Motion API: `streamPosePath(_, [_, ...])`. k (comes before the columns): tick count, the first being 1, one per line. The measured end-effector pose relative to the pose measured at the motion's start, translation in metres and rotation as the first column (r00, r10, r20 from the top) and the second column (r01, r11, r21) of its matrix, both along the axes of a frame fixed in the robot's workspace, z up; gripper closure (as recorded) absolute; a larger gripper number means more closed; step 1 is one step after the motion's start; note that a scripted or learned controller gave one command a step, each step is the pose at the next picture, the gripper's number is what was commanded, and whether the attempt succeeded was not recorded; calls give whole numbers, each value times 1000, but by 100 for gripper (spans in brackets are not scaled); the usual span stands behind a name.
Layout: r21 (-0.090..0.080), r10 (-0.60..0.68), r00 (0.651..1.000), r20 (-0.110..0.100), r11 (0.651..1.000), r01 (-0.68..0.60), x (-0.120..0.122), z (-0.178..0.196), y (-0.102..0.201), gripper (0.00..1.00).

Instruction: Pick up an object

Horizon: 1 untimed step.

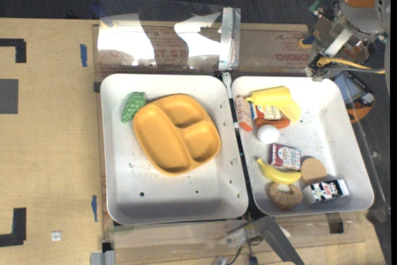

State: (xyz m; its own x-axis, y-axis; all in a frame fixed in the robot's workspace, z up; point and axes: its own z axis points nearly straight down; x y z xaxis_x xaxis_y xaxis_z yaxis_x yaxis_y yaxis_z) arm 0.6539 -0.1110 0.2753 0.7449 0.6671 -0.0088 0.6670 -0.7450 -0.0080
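The right bin point(347, 133) holds several small items. A yellow bottle point(273, 98) lies at the back beside a red and white packet point(267, 113). Near them sit a white ball point(268, 134) and a maroon carton point(284, 156). Toward the front are a banana point(279, 174), a tan disc point(312, 168), a brown round piece point(285, 194) and a black and white carton point(325, 190). My gripper point(327, 49) hangs above the back right corner of this bin, off its rim, and nothing shows in it.
The left bin point(118, 183) bears a yellow divided plate point(177, 132) with a green bunch of grapes point(131, 105) at its back left. A clear plastic sheet with a taped edge point(228, 37) stands behind the bins. The wooden bench stretches to the left.
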Motion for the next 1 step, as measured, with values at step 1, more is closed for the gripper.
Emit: streamPosePath(1, [1, -104, 995, -5, 995, 104, -65, -157, -2, 100])
